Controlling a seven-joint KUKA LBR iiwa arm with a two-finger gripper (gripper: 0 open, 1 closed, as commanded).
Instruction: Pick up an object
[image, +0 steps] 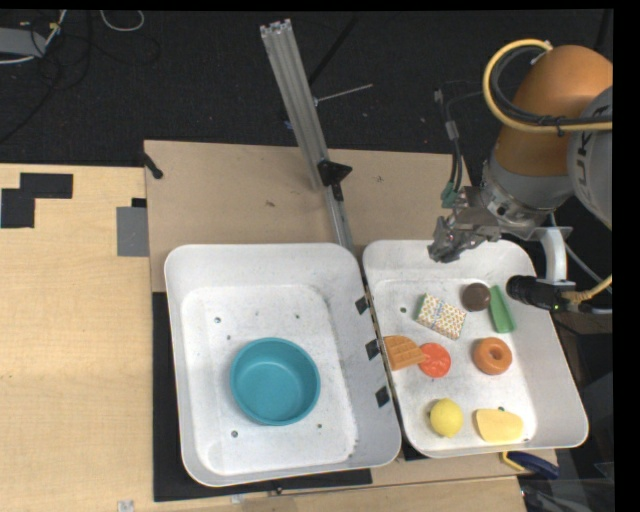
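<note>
My gripper (452, 246) hangs above the far edge of the right bin (400, 262), with nothing visible between its fingers. Below it in the bin lie a speckled pale block (441, 316), a brown round piece (475, 296) and a green stick (500, 309). Closer to the front are a waffle-like orange piece (402, 351), a red ball (435, 360), a brown doughnut (492, 355), a yellow lemon (446, 417) and a yellow wedge (498, 425).
The left bin (190, 290) holds a teal bowl (275, 380). A metal rail (305, 110) slants down from the back to the gap between the bins. Black clips (368, 325) sit along the bins' shared edge.
</note>
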